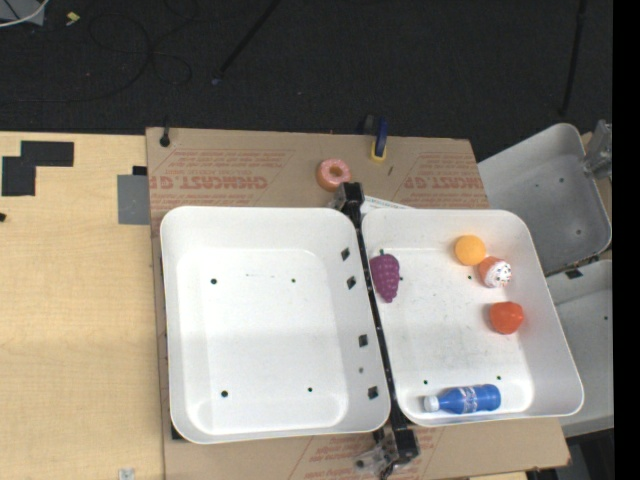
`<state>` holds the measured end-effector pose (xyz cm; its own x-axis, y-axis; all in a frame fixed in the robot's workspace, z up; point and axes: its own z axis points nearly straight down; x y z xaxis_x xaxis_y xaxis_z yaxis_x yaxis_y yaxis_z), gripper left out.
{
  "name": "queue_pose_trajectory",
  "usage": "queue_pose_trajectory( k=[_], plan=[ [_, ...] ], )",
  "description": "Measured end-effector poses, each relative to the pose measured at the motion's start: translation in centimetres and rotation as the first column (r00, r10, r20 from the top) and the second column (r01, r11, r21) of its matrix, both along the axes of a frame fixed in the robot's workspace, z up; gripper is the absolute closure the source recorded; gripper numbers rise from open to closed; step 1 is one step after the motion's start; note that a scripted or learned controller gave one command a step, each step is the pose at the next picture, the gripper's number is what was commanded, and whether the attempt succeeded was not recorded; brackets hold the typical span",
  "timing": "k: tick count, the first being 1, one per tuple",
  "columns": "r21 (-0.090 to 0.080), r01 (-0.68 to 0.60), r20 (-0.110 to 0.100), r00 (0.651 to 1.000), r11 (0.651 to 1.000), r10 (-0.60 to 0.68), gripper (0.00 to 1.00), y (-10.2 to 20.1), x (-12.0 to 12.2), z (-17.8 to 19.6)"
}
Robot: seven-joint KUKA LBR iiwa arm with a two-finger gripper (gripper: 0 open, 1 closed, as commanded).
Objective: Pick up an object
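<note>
Right bin (540, 268): go for the orange ball (506, 317), well apart from neighbours; skip the purple grapes (385, 275) hugging the divider. Gripper state: cannot tell.

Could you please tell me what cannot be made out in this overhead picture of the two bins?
- Blue bottle: label print too small to read in the camera view.
- Orange-and-white piece beside the yellow ball: too small to identify.
- Purple object: blurred; maybe toy grapes.
- Clamp: cut off by the bottom edge.
</note>
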<state>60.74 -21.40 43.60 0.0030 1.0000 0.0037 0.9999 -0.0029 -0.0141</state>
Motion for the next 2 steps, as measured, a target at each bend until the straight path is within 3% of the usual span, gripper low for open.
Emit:
queue_pose_trajectory(
  k=[1,2],
  plan=[
    [-0.007,-0.008,0.022,1.0,1.0,0.008,1.0,0.2,3.8,10.7],
    [0.001,0.0,-0.001,1.0,1.0,0.0,1.0,0.0,0.8,-1.4]
  ],
)
